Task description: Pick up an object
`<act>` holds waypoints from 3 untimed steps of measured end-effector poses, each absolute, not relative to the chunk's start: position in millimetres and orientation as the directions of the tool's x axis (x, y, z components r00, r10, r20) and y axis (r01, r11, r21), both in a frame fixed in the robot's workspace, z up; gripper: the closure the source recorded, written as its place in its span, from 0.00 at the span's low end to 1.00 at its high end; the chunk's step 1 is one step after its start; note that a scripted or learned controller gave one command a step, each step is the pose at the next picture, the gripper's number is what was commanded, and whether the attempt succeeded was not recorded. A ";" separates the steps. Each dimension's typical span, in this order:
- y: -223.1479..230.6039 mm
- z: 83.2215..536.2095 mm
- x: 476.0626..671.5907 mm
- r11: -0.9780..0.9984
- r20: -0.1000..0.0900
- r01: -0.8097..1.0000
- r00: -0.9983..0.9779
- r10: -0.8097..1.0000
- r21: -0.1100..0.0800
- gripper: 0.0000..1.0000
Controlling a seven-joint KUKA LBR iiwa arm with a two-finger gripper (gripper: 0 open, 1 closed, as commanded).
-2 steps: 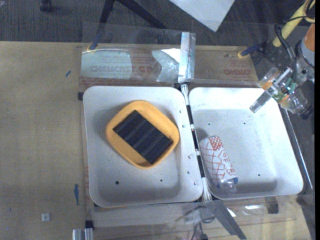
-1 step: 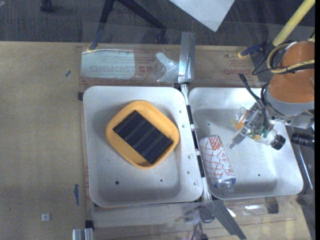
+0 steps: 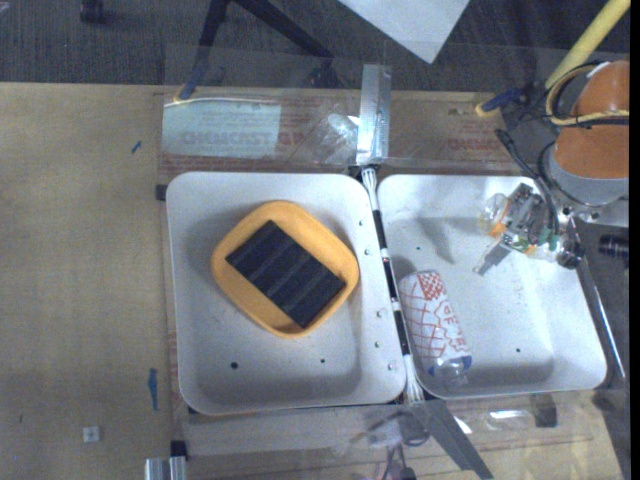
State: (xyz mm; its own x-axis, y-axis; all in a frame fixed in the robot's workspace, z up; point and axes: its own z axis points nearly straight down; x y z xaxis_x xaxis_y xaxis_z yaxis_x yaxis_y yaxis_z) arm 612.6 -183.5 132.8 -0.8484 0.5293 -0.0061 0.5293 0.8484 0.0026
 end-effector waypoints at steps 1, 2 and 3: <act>-199.5 126.0 655.4 0.786 -0.006 0.618 -0.786 0.618 0.004 0.00; -193.4 192.8 659.9 0.851 -0.008 0.526 -0.850 0.526 0.003 0.00; -115.9 102.0 578.3 0.953 -0.015 0.303 -0.953 0.303 -0.005 0.00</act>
